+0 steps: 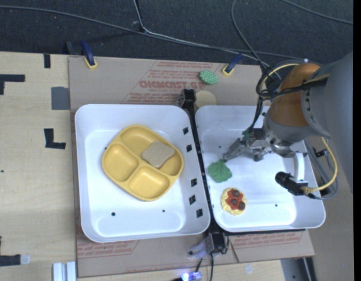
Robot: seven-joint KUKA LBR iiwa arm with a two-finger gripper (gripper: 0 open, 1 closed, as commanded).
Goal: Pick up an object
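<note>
The green leafy piece (219,171) is sat centre-right of the frame in the right bin (285,215), just below-left of the gripper (234,151). It's probably light, soft plastic, best pinched across its bunched middle. Whether the jaws are apart or together can't be told from here.

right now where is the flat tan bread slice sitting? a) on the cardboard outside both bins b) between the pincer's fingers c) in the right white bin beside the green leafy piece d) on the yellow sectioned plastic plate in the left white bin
d: the flat tan bread slice lies on the yellow sectioned plastic plate inside the left white bin.
</note>
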